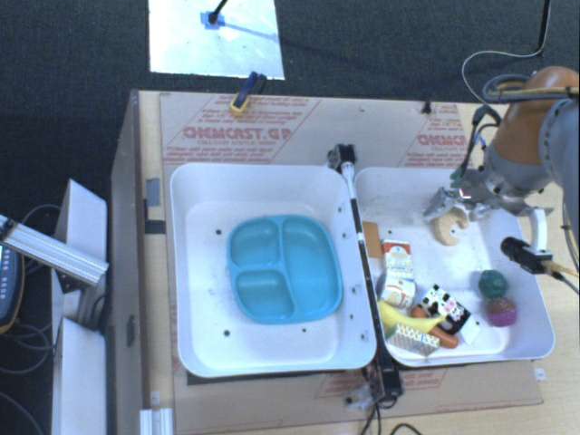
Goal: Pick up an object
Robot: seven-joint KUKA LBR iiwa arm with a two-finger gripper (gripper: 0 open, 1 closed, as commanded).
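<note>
Nearest you, along the front of the right bin [544,338], the clutter is thick: a banana [395,314], a black-and-white block [446,309], an orange piece [442,337] and a mesh item [412,338] lie touching or overlapping. Just behind them stands a small carton [397,274]. To the right, a green ball [493,284] and a pink ball [500,312] sit close together. The left bin [204,243] holds a blue tray [284,268], well apart from all this.

Further back, near the right bin's far wall, the gripper [450,208] hangs low with its fingers spread, and nothing is between them. A tan ring [446,231] lies directly below it, clear of the other things, and looks like the target.

To do this well, centre over the ring before you descend, so one finger lands outside the rim and the other in the hole or past the opposite edge. Go down until the tips nearly meet the floor; the ring lies flat and could slide away if nudged. Close firmly and lift straight up.
</note>
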